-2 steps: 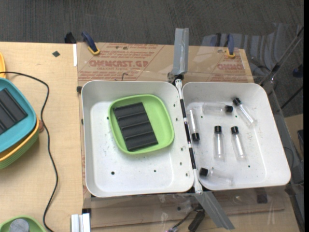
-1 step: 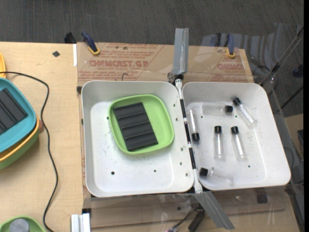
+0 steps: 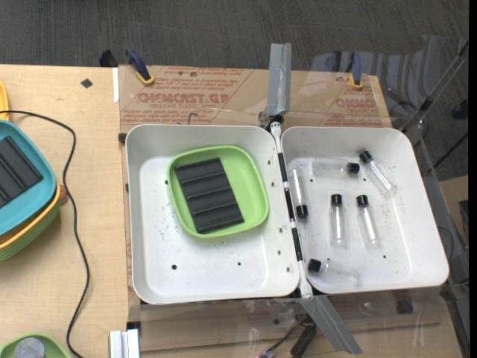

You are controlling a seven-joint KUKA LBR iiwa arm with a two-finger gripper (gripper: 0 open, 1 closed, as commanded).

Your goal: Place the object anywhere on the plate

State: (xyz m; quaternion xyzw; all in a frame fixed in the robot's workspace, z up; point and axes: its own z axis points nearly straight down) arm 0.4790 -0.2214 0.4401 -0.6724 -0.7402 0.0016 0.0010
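Note:
A lime-green square plate [image 3: 257, 192] lies in the left white bin [image 3: 209, 271], toward its back. A black ridged pad [image 3: 211, 195] rests on the plate. In the right white bin [image 3: 421, 230] lie several clear vials with black caps, scattered flat. One vial [image 3: 297, 191] lies along the bin's left wall, two vials [image 3: 337, 221] [image 3: 367, 221] lie side by side in the middle, one [image 3: 376, 171] is tilted at the back, and another [image 3: 333, 272] rests near the front edge.
A stack of teal and yellow dishes [image 3: 22, 192] sits on the wooden bench at far left, with a black cable [image 3: 74, 200] running past it. Cardboard [image 3: 194, 92] with two clamps lies behind the bins. A grey metal post [image 3: 279, 80] stands at the bins' back seam.

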